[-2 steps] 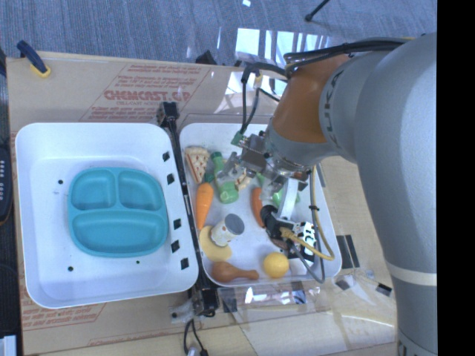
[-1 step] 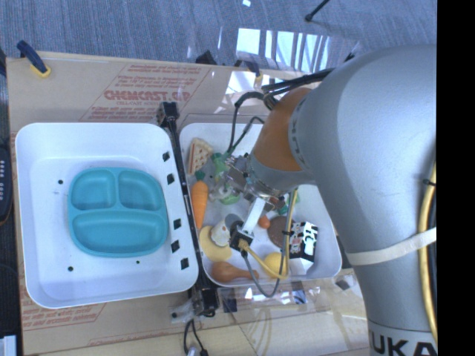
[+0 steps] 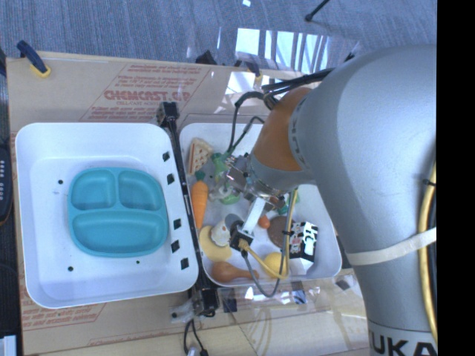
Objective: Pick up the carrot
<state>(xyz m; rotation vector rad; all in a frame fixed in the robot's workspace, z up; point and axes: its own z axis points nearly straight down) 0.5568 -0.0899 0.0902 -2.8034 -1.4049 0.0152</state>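
Observation:
The carrot [image 3: 199,202] is orange with a green top and lies lengthwise along the left wall of the right bin [image 3: 330,254], untouched. My gripper [image 3: 225,175] hangs over the upper middle of that bin, a short way right of and above the carrot. The grey arm and its orange band cover much of the bin's right side. Nothing shows between the gripper and the carrot.
A slice of bread [image 3: 199,155] leans at the bin's top left. Yellow and tan toy foods [image 3: 223,262] lie along the bin's front, with a black-and-white block [image 3: 303,241] at the right. The left bin [image 3: 33,199] holds a blue divided plate [image 3: 117,210].

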